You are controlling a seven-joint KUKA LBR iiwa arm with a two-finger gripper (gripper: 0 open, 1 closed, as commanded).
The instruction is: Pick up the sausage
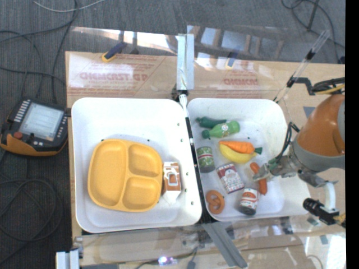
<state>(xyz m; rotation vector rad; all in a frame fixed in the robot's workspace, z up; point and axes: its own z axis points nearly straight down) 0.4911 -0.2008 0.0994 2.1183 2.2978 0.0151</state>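
To my left, a yellow divided plate (128,175) sits in the left bin (84,116), a small carton (171,178) touching its right edge.

In the right bin (269,110): a green bottle (222,129), carrot (242,147), banana (235,156), pretzel (215,201).

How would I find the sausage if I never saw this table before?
Look in the right bin, the one full of toy food. Go to its right side, just below the carrot and banana. The sausage is the small reddish-orange stick lying by the gripper, plainer and thinner than the little can beneath it.

Hand (263,174) low over sausage (258,177) in right bin (280,116).
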